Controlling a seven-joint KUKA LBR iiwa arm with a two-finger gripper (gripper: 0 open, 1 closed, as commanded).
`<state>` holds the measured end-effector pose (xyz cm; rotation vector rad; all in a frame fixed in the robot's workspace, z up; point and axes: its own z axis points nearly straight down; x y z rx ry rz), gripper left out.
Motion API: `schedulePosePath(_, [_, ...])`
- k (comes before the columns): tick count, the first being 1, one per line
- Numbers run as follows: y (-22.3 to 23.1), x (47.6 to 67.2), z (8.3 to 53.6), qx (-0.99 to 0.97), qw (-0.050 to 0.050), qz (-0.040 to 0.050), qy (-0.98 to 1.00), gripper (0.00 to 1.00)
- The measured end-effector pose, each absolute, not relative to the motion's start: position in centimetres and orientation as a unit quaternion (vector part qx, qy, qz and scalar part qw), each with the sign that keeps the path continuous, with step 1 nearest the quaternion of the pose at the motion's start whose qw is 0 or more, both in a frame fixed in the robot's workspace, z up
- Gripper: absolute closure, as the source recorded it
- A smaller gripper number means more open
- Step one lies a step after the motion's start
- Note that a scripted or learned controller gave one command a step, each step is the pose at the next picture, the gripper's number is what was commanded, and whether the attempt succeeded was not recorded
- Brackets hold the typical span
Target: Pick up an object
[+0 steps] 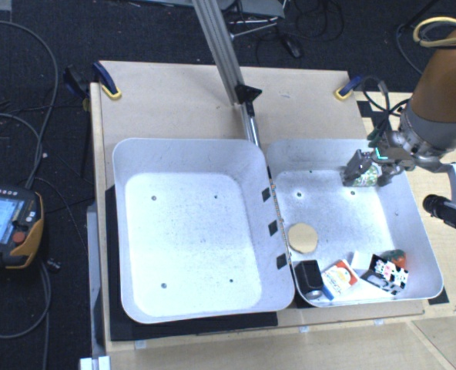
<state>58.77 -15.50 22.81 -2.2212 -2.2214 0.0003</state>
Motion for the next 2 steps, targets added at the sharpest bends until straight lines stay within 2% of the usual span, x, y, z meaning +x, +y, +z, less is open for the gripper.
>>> schedulePosePath(1, [-15.5,58.8,22.8,-0.707,0.0,0.0001,-0.707,0.0])
schedulePosePath(2, [-16.5,58.5,17.9,-0.707,0.001,0.0012,-0.707,0.0])
